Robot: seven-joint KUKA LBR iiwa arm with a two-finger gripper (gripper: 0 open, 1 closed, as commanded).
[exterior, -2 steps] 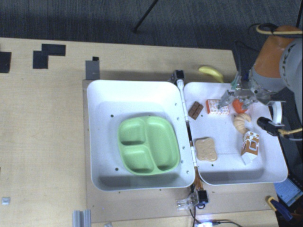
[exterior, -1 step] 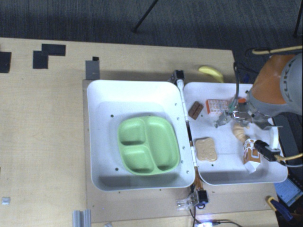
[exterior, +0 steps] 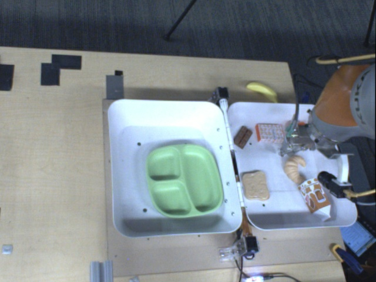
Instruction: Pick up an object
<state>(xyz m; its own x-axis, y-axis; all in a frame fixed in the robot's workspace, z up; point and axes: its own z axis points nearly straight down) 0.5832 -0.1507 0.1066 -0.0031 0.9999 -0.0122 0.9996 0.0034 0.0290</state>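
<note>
We see a pale green tray [exterior: 184, 179] in a white bin [exterior: 126, 134]; a golden croissant [exterior: 293, 167]; a yellow banana [exterior: 262, 90]; a tan counter [exterior: 53, 175].

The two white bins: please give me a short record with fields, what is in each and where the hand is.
left bin: green divided tray
right bin: brown block, orange-patterned card, croissant, tan bread slice, small orange-and-white carton
hand: over the right bin, just above the croissant
bench: banana behind the right bin
</note>
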